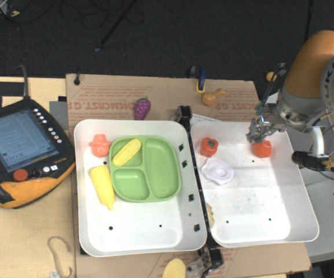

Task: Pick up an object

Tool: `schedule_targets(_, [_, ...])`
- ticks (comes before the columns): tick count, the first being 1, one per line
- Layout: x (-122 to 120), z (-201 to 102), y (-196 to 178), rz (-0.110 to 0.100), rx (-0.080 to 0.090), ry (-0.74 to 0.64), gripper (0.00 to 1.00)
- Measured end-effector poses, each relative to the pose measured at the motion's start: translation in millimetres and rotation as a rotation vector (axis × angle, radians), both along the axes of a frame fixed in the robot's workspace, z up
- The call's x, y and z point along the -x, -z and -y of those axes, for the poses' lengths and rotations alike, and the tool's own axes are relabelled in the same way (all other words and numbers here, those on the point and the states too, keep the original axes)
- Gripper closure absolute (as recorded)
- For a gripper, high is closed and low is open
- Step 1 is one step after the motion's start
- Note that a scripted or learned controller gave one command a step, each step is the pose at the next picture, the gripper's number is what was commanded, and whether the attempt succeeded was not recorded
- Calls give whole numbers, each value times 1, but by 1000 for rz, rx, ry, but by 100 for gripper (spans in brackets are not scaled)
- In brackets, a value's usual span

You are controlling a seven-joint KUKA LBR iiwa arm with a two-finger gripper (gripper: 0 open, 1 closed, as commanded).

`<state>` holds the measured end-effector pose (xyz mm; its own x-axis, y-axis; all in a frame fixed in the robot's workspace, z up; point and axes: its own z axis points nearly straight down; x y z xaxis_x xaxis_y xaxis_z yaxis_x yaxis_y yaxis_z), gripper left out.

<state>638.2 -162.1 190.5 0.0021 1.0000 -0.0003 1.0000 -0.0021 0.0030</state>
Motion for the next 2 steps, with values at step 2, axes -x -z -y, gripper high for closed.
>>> schedule_targets(2, [14, -53, -29, -7, -3, -5, 100])
